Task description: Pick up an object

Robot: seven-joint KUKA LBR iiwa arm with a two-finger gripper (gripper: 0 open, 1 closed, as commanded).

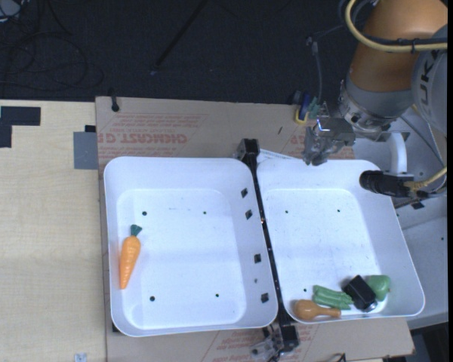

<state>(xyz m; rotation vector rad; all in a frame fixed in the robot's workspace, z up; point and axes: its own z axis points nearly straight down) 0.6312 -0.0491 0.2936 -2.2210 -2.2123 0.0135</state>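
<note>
Well, the gripper point(315, 157) hovers over the right white bin's point(328, 225) far rim; the small orange plastic carrot point(129, 256) lies lengthwise well apart in the left bin point(181, 202).

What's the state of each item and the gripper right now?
Carrot: lying flat in the left bin, near its left wall.
Green vegetable: lying in the right bin, front corner.
Black block: lying against the green vegetable.
Orange piece: lying by the front wall.
Gripper: above the right bin's back edge, holding nothing visible.
</note>
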